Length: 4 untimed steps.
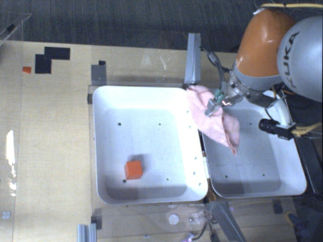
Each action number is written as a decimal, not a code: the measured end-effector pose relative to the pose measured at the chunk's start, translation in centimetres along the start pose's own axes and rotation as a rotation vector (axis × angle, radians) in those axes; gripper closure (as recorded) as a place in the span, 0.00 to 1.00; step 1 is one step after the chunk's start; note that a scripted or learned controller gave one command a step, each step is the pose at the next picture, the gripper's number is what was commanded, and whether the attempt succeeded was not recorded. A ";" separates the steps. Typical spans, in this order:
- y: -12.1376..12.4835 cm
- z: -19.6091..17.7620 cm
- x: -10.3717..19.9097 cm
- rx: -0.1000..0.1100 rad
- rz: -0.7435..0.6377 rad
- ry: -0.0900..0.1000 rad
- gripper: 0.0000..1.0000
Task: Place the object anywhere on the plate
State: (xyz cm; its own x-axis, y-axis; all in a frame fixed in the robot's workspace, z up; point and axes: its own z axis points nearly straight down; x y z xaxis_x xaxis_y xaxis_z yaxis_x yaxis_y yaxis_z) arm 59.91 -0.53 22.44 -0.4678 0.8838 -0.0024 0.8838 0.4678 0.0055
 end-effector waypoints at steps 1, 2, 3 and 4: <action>-1.0 -0.9 4.5 -0.002 -0.401 0.000 1.00; -1.8 -0.3 10.3 -0.002 -0.803 0.001 1.00; -2.0 -0.2 15.3 -0.004 -1.087 0.000 1.00; -2.0 -0.2 15.3 -0.004 -1.087 0.000 0.00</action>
